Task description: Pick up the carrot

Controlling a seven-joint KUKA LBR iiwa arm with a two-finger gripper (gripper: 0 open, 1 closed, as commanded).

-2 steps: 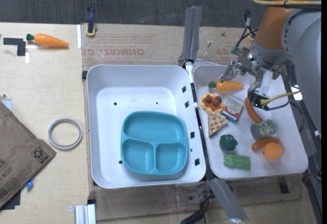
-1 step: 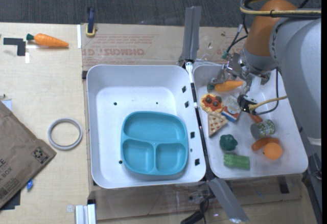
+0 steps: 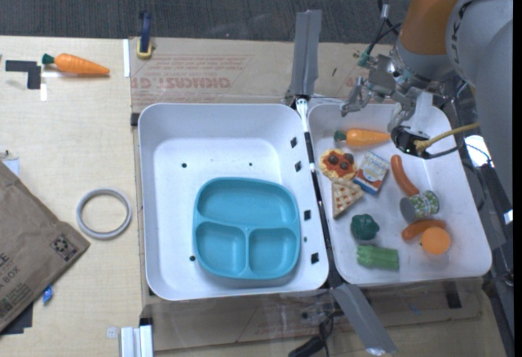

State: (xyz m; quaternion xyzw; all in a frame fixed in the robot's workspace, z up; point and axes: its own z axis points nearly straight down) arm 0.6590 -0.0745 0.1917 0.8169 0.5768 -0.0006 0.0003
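Note:
An orange carrot with a green top (image 3: 367,136) lies in the far part of the right bin (image 3: 465,266), pointing right. My gripper (image 3: 378,108) hangs just above and behind it, open, with nothing between its fingers. One fingertip (image 3: 351,105) is left of the carrot's green end and the other (image 3: 405,114) is beyond its tip. A second carrot (image 3: 76,64) lies outside the bins on the bench at the far left.
Around the carrot lie a pizza slice (image 3: 337,162), a sandwich wedge (image 3: 346,197), a small carton (image 3: 373,172), a sausage (image 3: 404,175), a can (image 3: 420,204), broccoli (image 3: 364,226) and an orange (image 3: 435,240). The left bin (image 3: 163,152) holds a blue divided tray (image 3: 247,229). A tape ring (image 3: 103,212) lies on the bench.

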